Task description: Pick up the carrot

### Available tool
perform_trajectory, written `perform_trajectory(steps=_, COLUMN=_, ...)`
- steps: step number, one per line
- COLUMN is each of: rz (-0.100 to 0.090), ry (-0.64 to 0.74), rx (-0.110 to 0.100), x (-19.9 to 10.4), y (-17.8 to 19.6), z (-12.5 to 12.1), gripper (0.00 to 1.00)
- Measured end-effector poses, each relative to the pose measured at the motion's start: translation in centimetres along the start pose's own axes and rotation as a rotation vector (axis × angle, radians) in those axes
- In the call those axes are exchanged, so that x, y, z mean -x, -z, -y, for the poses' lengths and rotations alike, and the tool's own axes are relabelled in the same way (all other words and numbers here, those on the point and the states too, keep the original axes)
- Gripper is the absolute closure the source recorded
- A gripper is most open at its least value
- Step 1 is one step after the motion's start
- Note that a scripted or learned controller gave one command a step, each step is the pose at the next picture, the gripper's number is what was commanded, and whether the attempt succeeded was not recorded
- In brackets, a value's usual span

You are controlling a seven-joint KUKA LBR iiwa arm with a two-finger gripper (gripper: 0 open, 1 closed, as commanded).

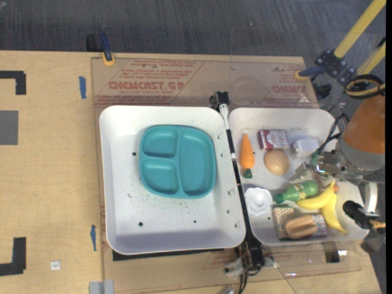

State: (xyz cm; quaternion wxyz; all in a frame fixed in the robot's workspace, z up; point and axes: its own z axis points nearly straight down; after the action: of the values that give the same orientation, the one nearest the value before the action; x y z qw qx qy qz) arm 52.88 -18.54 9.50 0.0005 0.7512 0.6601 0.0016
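Camera view shows the carrot [246, 152] lying lengthwise near the left wall of the right bin [278, 115], its green top toward the viewer. It looks like a light, rigid toy with a smooth, tapering body, so a grip across the thick middle should slip least. An egg [277, 162] sits just beside it, a red packet [273, 139] nearby. Whether the gripper [320, 169] is spread or closed, I cannot tell; it hangs over the bin's right side, apart from the carrot.
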Motion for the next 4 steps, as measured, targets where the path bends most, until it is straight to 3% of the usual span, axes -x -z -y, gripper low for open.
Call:
perform_trajectory(steps=1, rz=0.001, ry=-0.091, rx=0.006, x=-8.8, y=-0.5, z=-0.3, gripper=0.0)
perform_trajectory(steps=2, rz=-0.004, ry=-0.125, rx=0.006, x=-17.4, y=9.4, z=-4.1, gripper=0.0)
perform_trajectory(steps=3, rz=0.002, ry=-0.168, rx=0.0, x=-19.6, y=8.9, z=-4.0, gripper=0.0)
perform_trajectory(steps=4, rz=0.003, ry=-0.215, rx=-0.01, x=-15.8, y=8.9, z=-2.7, gripper=0.0)
